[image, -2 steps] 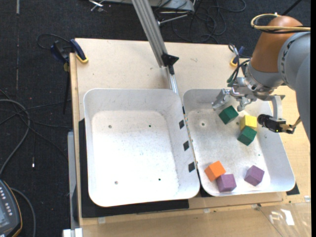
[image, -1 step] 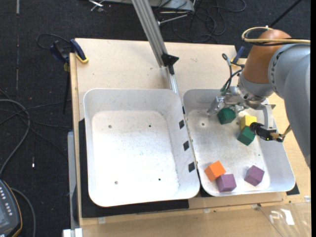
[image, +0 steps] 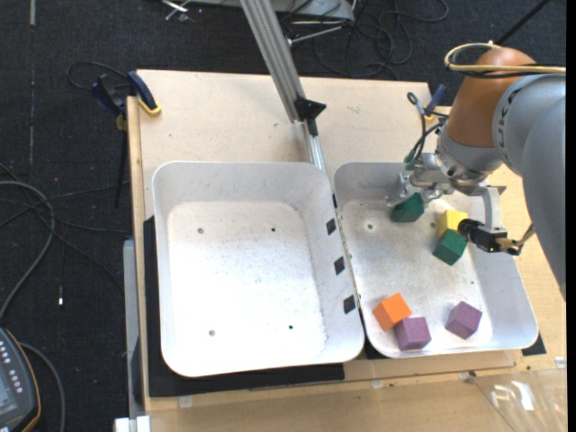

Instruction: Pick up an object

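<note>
end effector (image: pixel 416 193) sits over a dark green block (image: pixel 408 208) in the right bin (image: pixel 504 331); grip unclear; best centred before lifting.

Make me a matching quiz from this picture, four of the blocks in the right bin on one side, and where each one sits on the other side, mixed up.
Things:
1. orange block
2. yellow block
3. dark green block by the pincer
4. purple block farthest right

Places:
A. close under the arm's wrist, at the far end of the right bin
B. near the front rim, right of the other purple block
C. touching the other purple block, on its left and slightly behind
D. just behind the second green block

Pairs: 1-C, 2-D, 3-A, 4-B
</note>
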